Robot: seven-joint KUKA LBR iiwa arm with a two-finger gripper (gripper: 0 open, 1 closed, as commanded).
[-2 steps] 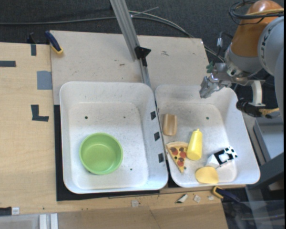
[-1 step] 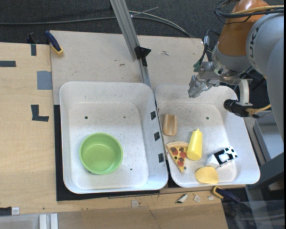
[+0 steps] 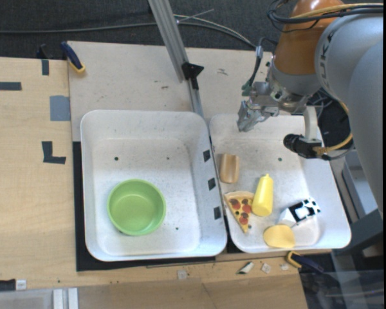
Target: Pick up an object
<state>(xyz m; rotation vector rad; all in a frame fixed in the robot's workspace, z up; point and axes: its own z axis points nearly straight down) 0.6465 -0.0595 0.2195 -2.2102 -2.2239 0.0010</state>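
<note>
Claw (image 3: pixel 248 120) above right bin (image 3: pixel 321 163), green bowl (image 3: pixel 137 206) left.

2 white bins (image 3: pixel 93 172), 1 green bowl (image 3: pixel 136 206), 1 pizza slice (image 3: pixel 240 210), 1 yellow bottle (image 3: pixel 263 195)

Lower right of the frame, right bin: tan bread slice (image 3: pixel 228 167) lying flat near the bin's left wall. Below it, pizza slice (image 3: pixel 240 210) with red toppings, tip pointing down. Just right of that, yellow bottle (image 3: pixel 263 195) lying on its side, cap toward the top. Yellow rounded piece (image 3: pixel 280 237) near the bottom edge, beside black-and-white block (image 3: pixel 303 211). Lower left, left bin: green bowl (image 3: pixel 136 206), upright.
</note>
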